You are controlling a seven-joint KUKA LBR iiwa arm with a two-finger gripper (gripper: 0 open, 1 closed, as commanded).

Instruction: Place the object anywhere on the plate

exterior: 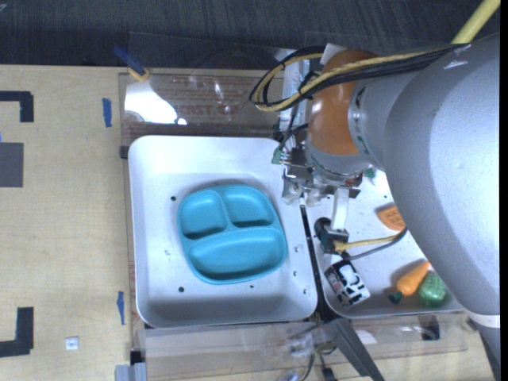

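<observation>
A blue plate (230, 232) with three compartments lies in the left bin (151, 173), and nothing rests on it. My gripper (324, 201) hangs under the orange-banded wrist, over the divide between the two bins, just right of the plate's upper right corner. In the right bin (373, 308) lie an orange carrot-shaped piece (411, 278) and a green object (433, 290), touching each other near the front right. A flat orange piece (389, 216) lies further back. I see nothing held in the gripper.
The grey arm covers most of the right bin from the right side. A clear plastic wall (206, 101) stands behind the bins. Bare wooden bench top (63, 213) lies to the left of the left bin.
</observation>
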